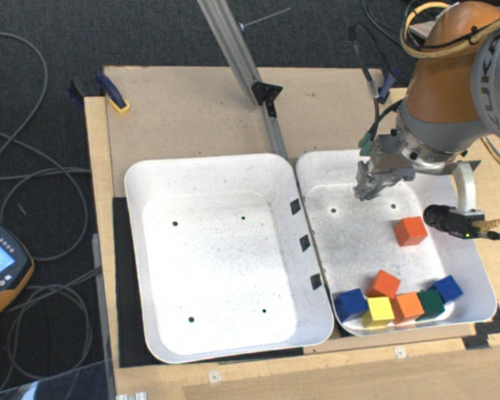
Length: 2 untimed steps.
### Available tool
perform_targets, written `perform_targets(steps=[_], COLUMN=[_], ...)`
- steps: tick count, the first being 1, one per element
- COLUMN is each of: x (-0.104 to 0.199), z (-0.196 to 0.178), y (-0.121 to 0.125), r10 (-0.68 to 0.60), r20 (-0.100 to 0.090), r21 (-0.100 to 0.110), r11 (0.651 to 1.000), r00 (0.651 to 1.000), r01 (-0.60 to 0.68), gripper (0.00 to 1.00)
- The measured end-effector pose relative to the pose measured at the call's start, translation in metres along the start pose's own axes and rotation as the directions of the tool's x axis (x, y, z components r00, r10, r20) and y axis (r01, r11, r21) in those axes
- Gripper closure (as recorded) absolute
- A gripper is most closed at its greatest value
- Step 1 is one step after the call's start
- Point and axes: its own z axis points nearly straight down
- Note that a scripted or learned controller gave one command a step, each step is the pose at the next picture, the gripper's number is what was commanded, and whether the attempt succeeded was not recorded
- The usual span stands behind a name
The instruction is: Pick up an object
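Risk lies mainly in the distance between the gripper (pixel 369 188) and the blocks. The gripper is seen over the upper part of the right bin (pixel 336 223), above bare floor, and nothing is held in it; whether it is apart or together cannot be told from this slant. A lone orange block (pixel 411 231) sits near it, lower and to the right, tilted against the bin's edges. If a descent is made where the gripper now hangs, only the bin floor would be met and the try would be wasted. The lone block's skewed stance could cause it to be nudged aside rather than clamped. The other blocks, among them a blue block (pixel 350 303), a yellow block (pixel 380 309) and a green block (pixel 431 301), are packed touching along the bin's lower wall; a grasp there is judged likely to jam against neighbours or the wall. The left bin (pixel 143 244) is not involved.
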Motion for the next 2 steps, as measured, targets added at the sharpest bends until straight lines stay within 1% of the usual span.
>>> perform_targets(steps=[1, 2], x=[0.052, 0.103], z=[0.001, 0.006], y=[-0.012, -0.001], r10=[0.000, -0.001], r20=[-0.002, -0.001], r21=[0.005, 0.001], r11=[1.000, 1.000], r00=[1.000, 1.000], r01=[0.000, 0.001], gripper=[1.00, 1.00])
